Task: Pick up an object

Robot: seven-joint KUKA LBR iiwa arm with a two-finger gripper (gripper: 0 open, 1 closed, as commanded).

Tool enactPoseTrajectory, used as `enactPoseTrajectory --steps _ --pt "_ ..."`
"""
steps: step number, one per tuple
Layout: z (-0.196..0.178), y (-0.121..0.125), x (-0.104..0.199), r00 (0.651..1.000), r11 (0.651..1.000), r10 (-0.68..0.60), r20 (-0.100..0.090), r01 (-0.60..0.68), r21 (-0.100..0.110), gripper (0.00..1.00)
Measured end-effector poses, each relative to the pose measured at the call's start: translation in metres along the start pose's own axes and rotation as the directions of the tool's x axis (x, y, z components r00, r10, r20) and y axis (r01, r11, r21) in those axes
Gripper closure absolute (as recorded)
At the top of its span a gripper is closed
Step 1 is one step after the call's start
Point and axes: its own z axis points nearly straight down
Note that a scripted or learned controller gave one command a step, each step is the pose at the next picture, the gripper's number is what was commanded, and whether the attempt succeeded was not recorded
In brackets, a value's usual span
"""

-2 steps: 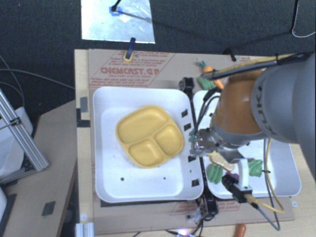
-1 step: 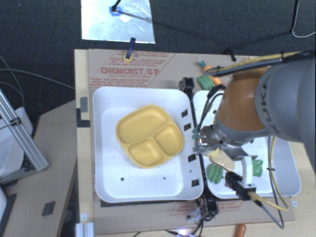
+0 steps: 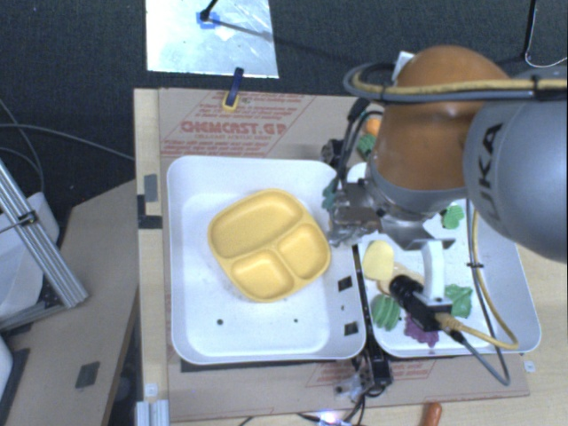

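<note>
Gripper (image 3: 351,213) sits low over seam between two bins, tucked under grey-and-orange arm (image 3: 501,171). Honestly can't tell if it's open or closed from this angle. Over in left bin (image 3: 191,309), yellow divided plate (image 3: 266,254) lies flat near middle. Over in right bin (image 3: 522,313), pale yellow piece (image 3: 379,257) just below gripper, green pieces (image 3: 386,311) and purple piece (image 3: 417,331) nearer front edge.

Prob. robotics lab, KUKA arm (image 3: 519,180), alu frame (image 3: 40,242), white bins (image 3: 266,331)

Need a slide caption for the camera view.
KUKA arm over the right bin, near a pale yellow piece; yellow divided plate lies in the left bin.
</note>
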Motion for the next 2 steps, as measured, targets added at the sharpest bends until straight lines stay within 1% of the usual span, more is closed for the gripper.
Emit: enactPoseTrajectory --steps 1,2 --pt "0.006 -0.001 -0.005 1.000 1.000 0.008 0.006 -0.008 0.011 0.00" --pt "-0.146 0.001 -0.053 1.000 1.000 0.011 0.004 -0.011 -0.008 0.00"
